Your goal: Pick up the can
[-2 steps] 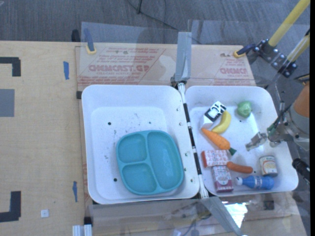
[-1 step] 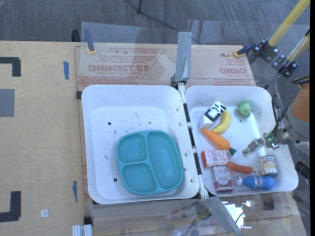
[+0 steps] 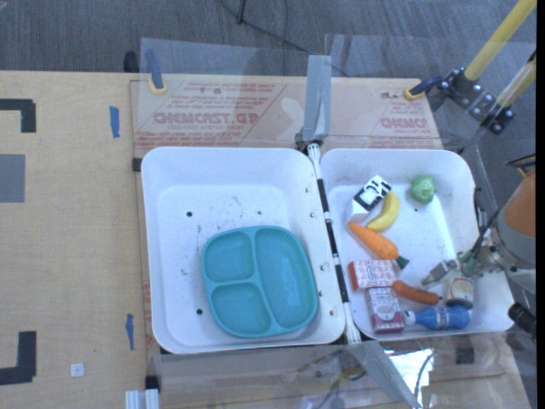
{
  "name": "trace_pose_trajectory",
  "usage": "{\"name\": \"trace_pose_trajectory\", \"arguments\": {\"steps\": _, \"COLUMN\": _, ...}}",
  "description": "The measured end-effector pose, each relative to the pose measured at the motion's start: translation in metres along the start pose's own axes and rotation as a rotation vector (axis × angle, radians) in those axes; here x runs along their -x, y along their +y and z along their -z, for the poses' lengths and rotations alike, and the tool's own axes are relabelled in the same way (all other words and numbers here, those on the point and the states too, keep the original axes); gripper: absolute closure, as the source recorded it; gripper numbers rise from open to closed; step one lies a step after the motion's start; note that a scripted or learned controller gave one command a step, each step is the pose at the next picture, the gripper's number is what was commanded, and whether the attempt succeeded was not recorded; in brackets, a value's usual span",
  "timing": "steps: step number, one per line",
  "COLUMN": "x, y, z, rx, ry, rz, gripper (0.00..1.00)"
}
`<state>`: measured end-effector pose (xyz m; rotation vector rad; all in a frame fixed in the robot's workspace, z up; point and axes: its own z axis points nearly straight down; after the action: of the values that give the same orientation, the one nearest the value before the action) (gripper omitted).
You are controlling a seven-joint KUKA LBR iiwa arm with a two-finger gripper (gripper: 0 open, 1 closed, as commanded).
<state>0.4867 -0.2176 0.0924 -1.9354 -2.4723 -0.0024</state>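
Grey carpeted floor [image 3: 77, 15] is seen beyond a pale wooden tabletop [image 3: 68, 228], on which two shallow white bins are set side by side, their inner rims touching along a centre seam.

Left white bin [image 3: 170, 177]: a teal three-compartment plastic tray [image 3: 257, 281] is lodged toward the near right corner, its edge close to the seam. Ample bare floor is left along the far and left walls.

Right white bin [image 3: 460, 173]: a black-and-white printed cube [image 3: 371, 192], a yellow banana [image 3: 385, 213] and a green round fruit [image 3: 422, 187] are grouped toward the far end. A large orange carrot [image 3: 375, 240] lies slantwise at mid-bin. Below it are placed a red-and-white packet [image 3: 373, 273], a red carton [image 3: 385, 308], a smaller orange carrot [image 3: 417, 293] and a blue plastic bottle [image 3: 441, 318] lying along the near wall. Little free room is left at this end.

A small dark-topped can [image 3: 460, 291] is seen near the right wall, just above the bottle. The metal pincer [image 3: 464, 264] is positioned just beside and above it, close to the bin's right edge; whether its fingers are apart or together cannot be told, and nothing is seen between them.
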Motion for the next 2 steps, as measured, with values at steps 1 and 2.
{"name": "trace_pose_trajectory", "arguments": {"steps": 1, "x": 0.002, "y": -0.001, "z": 0.008, "rx": 0.0, "ry": -0.002, "rz": -0.005, "gripper": 1.0}}
{"name": "trace_pose_trajectory", "arguments": {"steps": 2, "x": 0.004, "y": -0.009, "z": 0.023, "rx": -0.002, "ry": -0.003, "rz": -0.477, "gripper": 1.0}}
